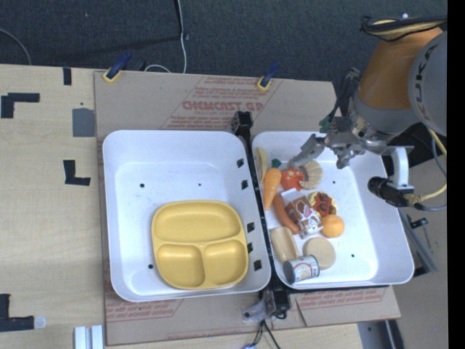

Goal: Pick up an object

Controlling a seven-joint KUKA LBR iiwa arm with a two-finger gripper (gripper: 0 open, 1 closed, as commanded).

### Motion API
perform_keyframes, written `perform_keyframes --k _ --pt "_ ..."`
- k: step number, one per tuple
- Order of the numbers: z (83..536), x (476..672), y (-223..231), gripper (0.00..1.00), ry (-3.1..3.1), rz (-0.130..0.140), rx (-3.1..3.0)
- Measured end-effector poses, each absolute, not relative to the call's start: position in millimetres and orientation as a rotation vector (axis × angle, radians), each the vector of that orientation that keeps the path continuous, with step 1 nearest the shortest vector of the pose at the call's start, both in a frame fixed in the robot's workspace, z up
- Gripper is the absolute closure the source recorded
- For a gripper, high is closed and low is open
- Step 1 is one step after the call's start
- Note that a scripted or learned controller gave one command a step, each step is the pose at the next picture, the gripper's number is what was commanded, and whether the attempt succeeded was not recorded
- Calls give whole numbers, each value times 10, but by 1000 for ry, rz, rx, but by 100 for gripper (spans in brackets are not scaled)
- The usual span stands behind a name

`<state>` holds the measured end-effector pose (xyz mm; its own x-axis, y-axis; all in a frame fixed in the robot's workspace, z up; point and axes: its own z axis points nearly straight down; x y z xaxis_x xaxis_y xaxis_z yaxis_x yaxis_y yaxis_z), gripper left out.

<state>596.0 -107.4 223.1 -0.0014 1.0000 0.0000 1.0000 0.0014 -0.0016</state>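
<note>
Cardboard-lined bench: we find the gripper (325,153) open, empty; carrot (270,186) looks light, rigid; grasp mid-body.

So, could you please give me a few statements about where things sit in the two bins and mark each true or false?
1. The yellow divided tray lies in the left bin. True.
2. The carrot lies in the left bin. False: it is in the right bin, near the divider.
3. The can lies on its side at the right bin's near edge. True.
4. The gripper hangs over the yellow tray. False: it is over the right bin's far end.
5. The orange lies inside the yellow tray. False: it is among the toy food in the right bin.
</note>
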Motion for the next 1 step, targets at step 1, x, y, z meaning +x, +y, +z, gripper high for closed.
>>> perform_keyframes --k 1 --pt "1131 5547 -1419 0 -2212 -7 -2229"
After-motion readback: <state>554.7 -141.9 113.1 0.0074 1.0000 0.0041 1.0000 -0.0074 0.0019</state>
